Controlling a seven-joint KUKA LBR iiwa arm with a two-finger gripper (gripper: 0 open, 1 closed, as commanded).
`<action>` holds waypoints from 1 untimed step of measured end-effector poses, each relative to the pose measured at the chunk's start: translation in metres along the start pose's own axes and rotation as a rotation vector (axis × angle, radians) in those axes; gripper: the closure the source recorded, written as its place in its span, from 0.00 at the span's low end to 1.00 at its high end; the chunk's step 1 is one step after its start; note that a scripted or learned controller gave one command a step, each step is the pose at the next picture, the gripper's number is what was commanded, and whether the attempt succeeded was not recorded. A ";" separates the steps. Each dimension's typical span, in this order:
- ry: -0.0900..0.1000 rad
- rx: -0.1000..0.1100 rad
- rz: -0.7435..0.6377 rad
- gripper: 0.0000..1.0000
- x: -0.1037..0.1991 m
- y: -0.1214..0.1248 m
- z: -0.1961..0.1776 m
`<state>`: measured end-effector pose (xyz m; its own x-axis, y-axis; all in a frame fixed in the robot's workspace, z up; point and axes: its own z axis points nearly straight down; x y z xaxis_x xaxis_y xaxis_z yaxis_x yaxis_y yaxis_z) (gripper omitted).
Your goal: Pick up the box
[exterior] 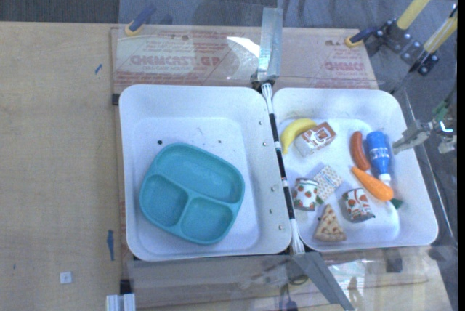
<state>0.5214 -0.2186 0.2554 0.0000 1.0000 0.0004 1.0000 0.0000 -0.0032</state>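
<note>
A toy pizza slice lies nearest me, at the front edge of the right bin, on the feed I am watching from the remote desk. Just behind it stand two small red-and-white cans: one against the divider side, the other toward the bin's right half. A flat patterned packet lies between them, tilted on a corner.

The box, a small white carton with red print, sits in the back left part of that bin. It rests against a yellow banana, which curves round its left side. It lies well apart from the gripper.

To the right of the box, a red sausage and a blue bottle lie side by side, both running front to back. An orange carrot lies slantwise just below them, touching the bottle's lower end.

The gripper reaches in low over the bin's right rim, its tip just beside the blue bottle. It appears thin and blurred, and I cannot tell whether it is spread or closed. Nothing is visibly held in it.

In the left bin, a teal divided plate lies flat, three compartments up.
</note>
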 end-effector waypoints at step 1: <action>0.001 0.001 -0.075 0.00 0.042 0.020 0.129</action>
<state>0.5407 -0.1768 0.1265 -0.0748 0.9972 0.0016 0.9972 0.0749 -0.0038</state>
